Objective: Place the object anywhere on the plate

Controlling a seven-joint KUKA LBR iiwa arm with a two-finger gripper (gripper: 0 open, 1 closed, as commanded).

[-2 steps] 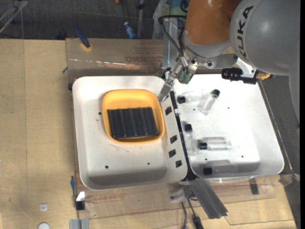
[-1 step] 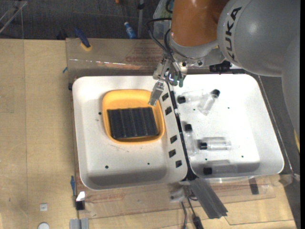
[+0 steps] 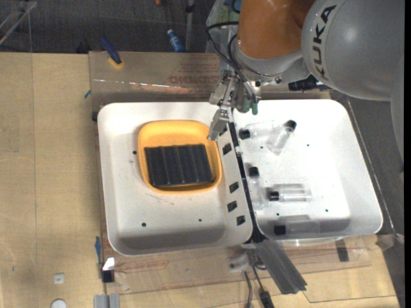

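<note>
Overhead, the arm (image 3: 321, 24) fills the far right corner, grey with an orange band, well above the plate (image 3: 180, 155). The left bin (image 3: 128, 217) holds that plate, a yellow-orange dish lying flat near its middle. A black ribbed block (image 3: 178, 164) covers most of the plate's floor. The right bin (image 3: 334, 172) sits right of the plate, across the dividing wall. In it lie two clear vials (image 3: 288, 193) with dark caps, one nearer, one farther, both well apart from the plate. The gripper (image 3: 225, 117) hangs over the plate's far right corner, by the divider; whether it is clenched or released cannot be told.
</note>
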